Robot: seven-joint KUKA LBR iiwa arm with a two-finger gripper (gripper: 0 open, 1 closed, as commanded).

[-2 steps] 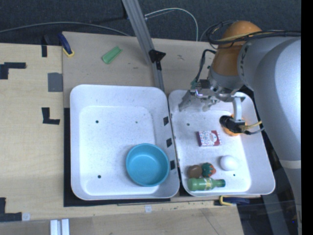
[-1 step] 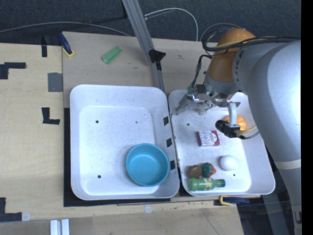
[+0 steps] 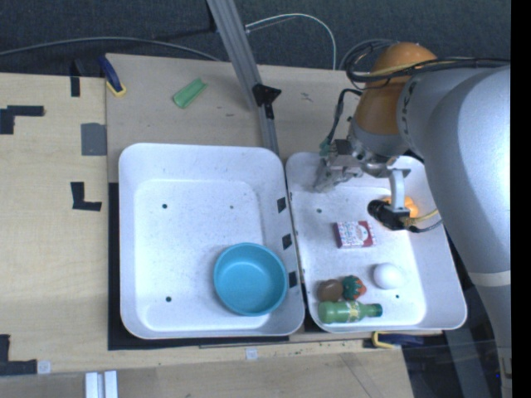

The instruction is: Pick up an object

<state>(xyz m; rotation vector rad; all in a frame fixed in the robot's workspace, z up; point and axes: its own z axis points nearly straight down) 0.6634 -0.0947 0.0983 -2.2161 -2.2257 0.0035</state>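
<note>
Even overhead light, soft shadows, slightly blurry

Both bins (image 3: 141, 222) are white with faint dark speckles. The bowl (image 3: 250, 278) is plain light blue. The small packet (image 3: 353, 235) is red and white, the ball (image 3: 386, 275) white, the bottle (image 3: 350, 311) green. The block (image 3: 188, 93) on the tan bench (image 3: 50, 222) is pale green. The arm (image 3: 465, 139) is grey with an orange band (image 3: 394, 89).

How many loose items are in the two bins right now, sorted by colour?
Blue: 1, the bowl in the left bin
Red and white: 1, the small box
White: 1, the ball
Green: 1, the bottle
Brown: 1, the round piece
Green and red: 1, the small piece beside it
Total: 6
</note>
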